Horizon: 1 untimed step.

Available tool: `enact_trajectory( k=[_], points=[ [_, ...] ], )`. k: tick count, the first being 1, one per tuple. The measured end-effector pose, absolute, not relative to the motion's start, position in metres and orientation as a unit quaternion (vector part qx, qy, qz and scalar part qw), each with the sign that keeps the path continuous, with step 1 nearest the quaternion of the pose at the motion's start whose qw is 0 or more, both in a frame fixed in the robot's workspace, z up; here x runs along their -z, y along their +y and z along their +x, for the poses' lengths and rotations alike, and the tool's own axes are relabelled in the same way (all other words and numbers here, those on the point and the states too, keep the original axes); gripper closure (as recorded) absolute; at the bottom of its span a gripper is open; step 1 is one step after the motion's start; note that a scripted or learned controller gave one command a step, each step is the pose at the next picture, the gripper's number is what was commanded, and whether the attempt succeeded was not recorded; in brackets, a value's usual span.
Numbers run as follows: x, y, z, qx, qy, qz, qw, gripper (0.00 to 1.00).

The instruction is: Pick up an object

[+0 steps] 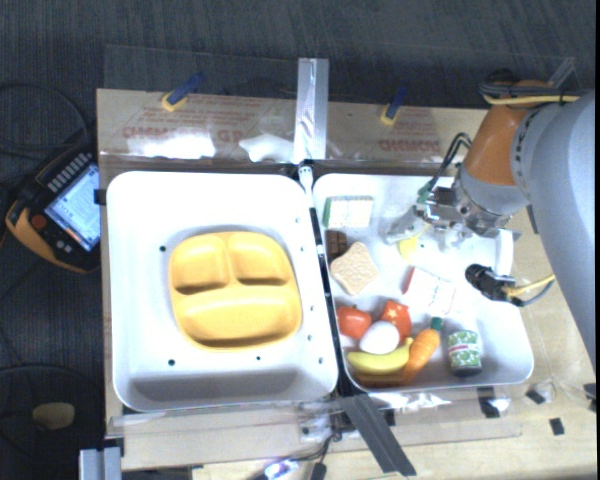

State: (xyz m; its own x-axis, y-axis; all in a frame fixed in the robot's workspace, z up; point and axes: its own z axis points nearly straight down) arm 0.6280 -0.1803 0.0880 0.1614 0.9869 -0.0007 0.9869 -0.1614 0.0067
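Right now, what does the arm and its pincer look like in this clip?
The arm is a thick, rounded grey body with an orange band above the wrist. Below it sits a compact head of dark and silvery metal parts, the pincer, too cluttered to make out clearly. A thin black cable loops beside the wrist.

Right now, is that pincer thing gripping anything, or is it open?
Pincer: low over the back of the right bin; whether it is open, closed or holding something cannot be told from this view.
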Motion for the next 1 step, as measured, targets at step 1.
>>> enact_trajectory(
  k=[1],
  points=[
    [-0.0987, -0.1805, 0.6287, -0.0004, 0.648, 0.761, 0.005, 1.0]
  ],
)
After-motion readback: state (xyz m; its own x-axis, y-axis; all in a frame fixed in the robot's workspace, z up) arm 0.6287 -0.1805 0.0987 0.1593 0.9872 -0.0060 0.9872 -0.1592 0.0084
